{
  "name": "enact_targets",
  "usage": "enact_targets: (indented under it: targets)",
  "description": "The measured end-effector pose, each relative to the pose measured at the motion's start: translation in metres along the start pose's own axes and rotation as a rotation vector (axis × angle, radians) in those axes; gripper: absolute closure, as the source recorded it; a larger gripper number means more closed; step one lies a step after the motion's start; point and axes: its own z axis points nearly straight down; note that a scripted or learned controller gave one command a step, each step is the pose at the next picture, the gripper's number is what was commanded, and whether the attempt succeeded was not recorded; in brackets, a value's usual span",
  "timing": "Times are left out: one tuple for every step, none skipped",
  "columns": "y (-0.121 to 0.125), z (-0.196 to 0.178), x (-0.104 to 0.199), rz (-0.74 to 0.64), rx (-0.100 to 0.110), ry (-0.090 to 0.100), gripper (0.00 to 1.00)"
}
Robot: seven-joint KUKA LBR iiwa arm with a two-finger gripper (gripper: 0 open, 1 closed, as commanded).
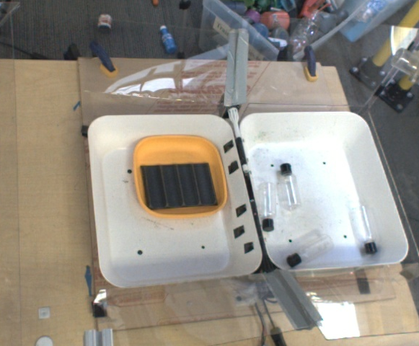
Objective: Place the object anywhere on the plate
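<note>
An orange plate (pixel 182 148) with rounded corners sits in the left white bin (pixel 166 258). A black ribbed rectangular block (pixel 179 185) lies flat on the plate, covering most of its middle. In the right white bin (pixel 339 132) lie several clear vials with black caps. One vial (pixel 288 187) is near the middle, and a second vial (pixel 267 202) lies close to the divider. A third vial (pixel 311 246) rests at the front wall, and another vial (pixel 363 224) lies towards the right side.
A metal bar (pixel 236 71) runs back from the seam between the bins, and black clips (pixel 239 211) line the divider. A clear tub of coloured toys (pixel 288 6) stands behind the bench. Clamps (pixel 106 62) hold the back board.
</note>
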Motion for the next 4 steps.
enact_targets:
  targets:
    - [-0.0062, 0.0002, -0.0026, -0.307, -0.001, 0.0, 1.0]
    - [-0.0065, 0.0004, -0.0069, -0.305, -0.002, 0.0, 1.0]
    - [-0.0035, 0.0, -0.0062, -0.562, -0.002, 0.0, 1.0]
    - [-0.0022, 0.0003, -0.0102, -0.975, -0.003, -0.001, 1.0]
